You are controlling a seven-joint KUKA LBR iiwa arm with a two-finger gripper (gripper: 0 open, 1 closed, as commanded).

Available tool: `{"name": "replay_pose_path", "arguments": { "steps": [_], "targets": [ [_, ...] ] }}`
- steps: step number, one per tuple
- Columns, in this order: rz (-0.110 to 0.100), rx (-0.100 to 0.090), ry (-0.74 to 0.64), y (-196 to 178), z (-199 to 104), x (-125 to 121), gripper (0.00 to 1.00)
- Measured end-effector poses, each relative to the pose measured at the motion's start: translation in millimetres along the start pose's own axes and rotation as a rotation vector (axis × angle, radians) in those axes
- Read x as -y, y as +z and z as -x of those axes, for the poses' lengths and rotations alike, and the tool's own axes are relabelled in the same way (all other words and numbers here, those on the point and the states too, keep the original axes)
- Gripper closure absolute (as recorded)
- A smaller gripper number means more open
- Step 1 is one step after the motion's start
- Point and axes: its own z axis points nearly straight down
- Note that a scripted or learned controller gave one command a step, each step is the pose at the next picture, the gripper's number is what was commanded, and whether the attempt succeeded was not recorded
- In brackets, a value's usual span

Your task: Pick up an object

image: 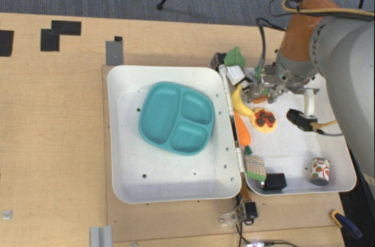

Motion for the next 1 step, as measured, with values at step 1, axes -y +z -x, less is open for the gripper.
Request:
{"name": "replay_pose_path", "arguments": {
  "steps": [1],
  "targets": [
    [0.035,-0.003,0.006,-89.1,-35.8,75.4,1.0]
  ]
}}
